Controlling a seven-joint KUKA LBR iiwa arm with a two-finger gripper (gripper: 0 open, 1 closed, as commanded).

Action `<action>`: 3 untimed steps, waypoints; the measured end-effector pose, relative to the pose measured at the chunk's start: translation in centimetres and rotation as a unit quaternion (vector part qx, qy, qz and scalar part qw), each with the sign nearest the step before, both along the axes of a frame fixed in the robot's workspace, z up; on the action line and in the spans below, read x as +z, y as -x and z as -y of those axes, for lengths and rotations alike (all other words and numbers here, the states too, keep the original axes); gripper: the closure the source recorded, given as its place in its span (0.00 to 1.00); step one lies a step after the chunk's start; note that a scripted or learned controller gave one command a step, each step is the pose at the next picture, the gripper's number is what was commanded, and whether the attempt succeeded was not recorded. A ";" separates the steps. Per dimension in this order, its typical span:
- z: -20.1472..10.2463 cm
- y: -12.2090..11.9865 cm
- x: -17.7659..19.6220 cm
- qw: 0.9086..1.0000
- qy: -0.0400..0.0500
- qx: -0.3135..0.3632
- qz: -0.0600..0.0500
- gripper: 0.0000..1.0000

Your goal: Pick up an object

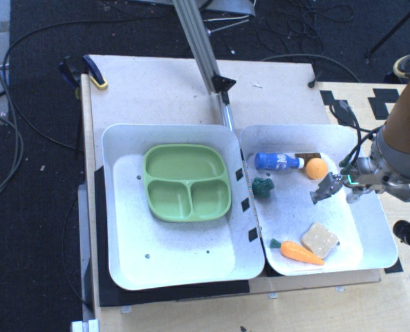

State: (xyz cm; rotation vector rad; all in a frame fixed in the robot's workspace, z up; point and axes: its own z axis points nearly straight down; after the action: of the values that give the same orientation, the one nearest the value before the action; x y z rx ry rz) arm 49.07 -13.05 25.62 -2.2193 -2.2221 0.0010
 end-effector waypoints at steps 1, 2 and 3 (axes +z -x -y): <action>0.0 0.0 0.0 1.000 0.000 0.000 0.000 0.00; 0.2 0.1 -4.3 1.000 0.000 -0.001 -0.002 0.00; 1.2 0.5 -9.9 1.000 0.000 -0.002 -0.002 0.00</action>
State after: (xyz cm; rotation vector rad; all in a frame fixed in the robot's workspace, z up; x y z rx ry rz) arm 48.57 -14.22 15.72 -2.2210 -2.2149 0.0054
